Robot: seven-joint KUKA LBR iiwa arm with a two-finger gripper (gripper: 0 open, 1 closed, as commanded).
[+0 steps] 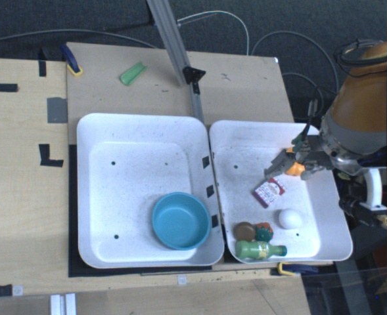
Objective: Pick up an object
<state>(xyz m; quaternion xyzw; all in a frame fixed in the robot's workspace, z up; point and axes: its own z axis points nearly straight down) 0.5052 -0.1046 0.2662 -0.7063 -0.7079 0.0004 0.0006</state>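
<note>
- Two shallow white bins are set side by side on the desk (pixel 22 143): the left bin (pixel 88 176) and the right bin (pixel 324 241).
- The arm (pixel 357 110), grey with an orange band, is seen reaching in from the right over the right bin's upper right part.
- The hand (pixel 286 166) is held low over the right bin, pointing left and downward, with a small orange object (pixel 295 170) seen right at its tip.
- Whether the hand is spread or pressed together cannot be told, and whether the orange object is pinched cannot be told either.
- A small red-and-white packet (pixel 269 192) is found lying just below and left of the hand, apart from it.
- A white ball (pixel 289 218) is placed lower in the same bin, near the packet.
- Along the front wall of the right bin, a brown round object (pixel 244 231), a small teal and orange item (pixel 264 231) and a green bottle (pixel 260 249) lying on its side are grouped closely together.
- A blue bowl (pixel 181 220) is set upright in the left bin's lower right corner.
- A green block (pixel 133 73) is left on the desk behind the bins.
- A grey pole (pixel 170 31) is seen slanting above the desk, down toward the gap between the bins.
</note>
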